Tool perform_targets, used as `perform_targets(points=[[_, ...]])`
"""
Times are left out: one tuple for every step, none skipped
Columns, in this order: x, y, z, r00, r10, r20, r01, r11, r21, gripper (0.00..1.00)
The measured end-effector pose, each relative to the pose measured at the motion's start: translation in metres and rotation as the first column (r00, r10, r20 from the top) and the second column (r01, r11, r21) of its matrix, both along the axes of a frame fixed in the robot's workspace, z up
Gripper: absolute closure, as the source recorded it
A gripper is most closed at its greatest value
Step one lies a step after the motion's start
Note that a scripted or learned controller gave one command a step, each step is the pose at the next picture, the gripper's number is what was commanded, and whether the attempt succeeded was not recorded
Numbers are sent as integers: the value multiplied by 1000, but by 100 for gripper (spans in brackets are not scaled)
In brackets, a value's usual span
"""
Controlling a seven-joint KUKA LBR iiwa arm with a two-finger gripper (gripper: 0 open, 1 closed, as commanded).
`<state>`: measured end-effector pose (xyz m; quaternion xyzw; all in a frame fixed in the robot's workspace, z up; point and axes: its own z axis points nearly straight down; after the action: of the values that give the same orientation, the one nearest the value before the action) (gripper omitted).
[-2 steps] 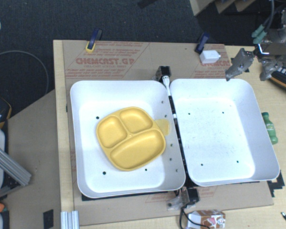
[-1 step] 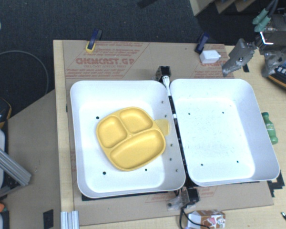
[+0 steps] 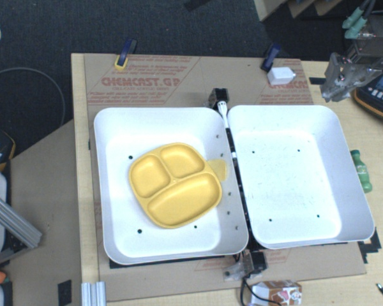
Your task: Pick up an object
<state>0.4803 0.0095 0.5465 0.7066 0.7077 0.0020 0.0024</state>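
Note:
A yellow plate [image 3: 175,185] with three compartments lies flat in the left bin [image 3: 108,171], a little right of its middle. A small yellow tab sticks out at the plate's right edge, near the bin's wall. My gripper [image 3: 337,81] hangs at the far right, beyond the back right corner of the right bin [image 3: 345,171] and well away from the plate. Nothing shows in its grasp.
The bins sit on a cardboard sheet [image 3: 179,75]. Behind them are two blue clamps [image 3: 124,53] and a small white block [image 3: 281,76]. A green object [image 3: 361,171] lies just outside the right bin's right wall. Cables and clips run between the bins.

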Motion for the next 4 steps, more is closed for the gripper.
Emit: perform_targets(points=[[-2,14,-157,1000,-2,-22,2,1000,0,100],[-1,102,-56,1000,10,6,-10,1000,5,100],[-1,157,-68,1000,3,-6,-3,1000,1,100],[-1,201,-30,1000,2,-2,-2,1000,3,100]])
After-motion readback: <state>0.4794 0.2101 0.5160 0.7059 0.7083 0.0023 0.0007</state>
